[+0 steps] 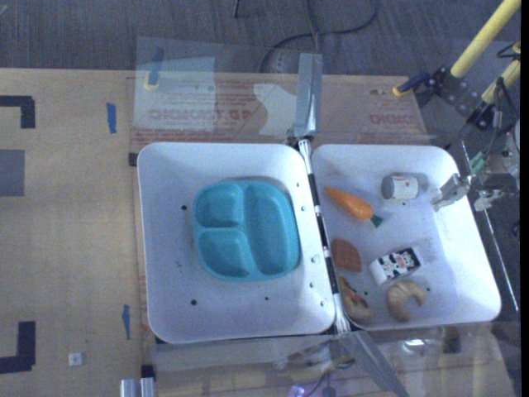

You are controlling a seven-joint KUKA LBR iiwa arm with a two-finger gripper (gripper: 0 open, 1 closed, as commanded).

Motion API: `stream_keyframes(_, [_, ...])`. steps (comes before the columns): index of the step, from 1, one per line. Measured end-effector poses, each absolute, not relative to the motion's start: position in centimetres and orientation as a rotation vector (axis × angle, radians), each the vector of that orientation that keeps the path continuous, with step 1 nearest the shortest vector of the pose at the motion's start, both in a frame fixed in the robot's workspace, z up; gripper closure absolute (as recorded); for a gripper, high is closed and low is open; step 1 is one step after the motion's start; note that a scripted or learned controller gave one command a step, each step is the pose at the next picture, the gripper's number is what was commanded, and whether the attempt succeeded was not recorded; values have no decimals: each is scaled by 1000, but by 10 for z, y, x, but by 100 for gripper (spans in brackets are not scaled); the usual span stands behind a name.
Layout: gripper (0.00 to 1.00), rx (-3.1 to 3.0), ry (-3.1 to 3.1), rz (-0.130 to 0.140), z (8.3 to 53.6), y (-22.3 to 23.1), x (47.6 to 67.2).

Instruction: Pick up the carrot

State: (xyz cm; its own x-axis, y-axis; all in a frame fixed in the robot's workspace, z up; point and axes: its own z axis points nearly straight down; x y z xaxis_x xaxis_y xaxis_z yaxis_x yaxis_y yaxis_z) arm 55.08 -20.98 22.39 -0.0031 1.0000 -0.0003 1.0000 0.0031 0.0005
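The carrot (pixel 350 204) is seen in the right bin (pixel 463 292), lying in its far left part, close to the wall shared with the left bin (pixel 161 288). It lies slanted, with the orange body toward the far left and a small green end toward the near right.

The gripper (pixel 453 190) is seen at the right edge of the right bin, near its far right corner. Whether it is open or closed cannot be told from the view. Nothing is seen held in it. The carrot lies well apart from it, to its left, with a small white cylinder (pixel 400 187) between them.

Nearer in the same bin lie a brown piece (pixel 347 255), a black-and-white box (pixel 395 265) and a croissant (pixel 406 297). A blue divided plate (pixel 246 231) rests in the left bin.
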Motion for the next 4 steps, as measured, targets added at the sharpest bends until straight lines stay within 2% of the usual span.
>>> stream_keyframes(1, [0,1799,2567,6,88,-126,607])
stream_keyframes(2, [0,1581,2707,4,88,-102,645])
stream_keyframes(3, [100,1580,2697,8,101,-105,647])
stream_keyframes(4, [100,1876,2516,3,185,-34,615])
